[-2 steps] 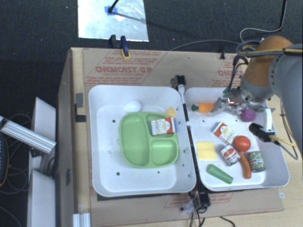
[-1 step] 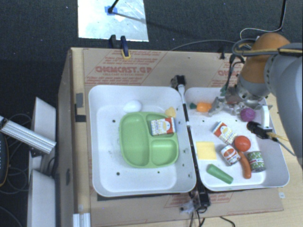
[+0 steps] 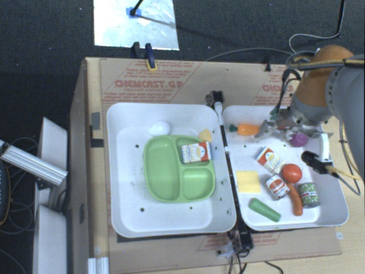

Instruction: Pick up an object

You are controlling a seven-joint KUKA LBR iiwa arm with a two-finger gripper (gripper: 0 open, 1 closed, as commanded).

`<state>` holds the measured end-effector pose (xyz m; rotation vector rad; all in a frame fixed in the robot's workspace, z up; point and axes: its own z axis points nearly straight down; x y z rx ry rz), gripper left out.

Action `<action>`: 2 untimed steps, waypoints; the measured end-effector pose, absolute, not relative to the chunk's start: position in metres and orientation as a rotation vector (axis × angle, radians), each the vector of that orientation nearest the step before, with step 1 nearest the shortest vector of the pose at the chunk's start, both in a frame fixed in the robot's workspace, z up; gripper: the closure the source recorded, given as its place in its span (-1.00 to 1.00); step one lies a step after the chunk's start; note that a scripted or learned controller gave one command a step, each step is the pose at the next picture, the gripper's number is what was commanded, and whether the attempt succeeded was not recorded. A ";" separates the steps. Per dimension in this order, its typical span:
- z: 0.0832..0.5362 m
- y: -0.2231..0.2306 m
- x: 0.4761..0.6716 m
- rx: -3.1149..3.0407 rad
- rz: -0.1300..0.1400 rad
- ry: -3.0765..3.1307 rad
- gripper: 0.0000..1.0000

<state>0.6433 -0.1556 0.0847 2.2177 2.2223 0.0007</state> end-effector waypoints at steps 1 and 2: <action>0.084 -0.158 0.630 2.219 0.001 2.222 -1.00; 0.084 -0.163 0.601 2.219 0.001 2.222 -1.00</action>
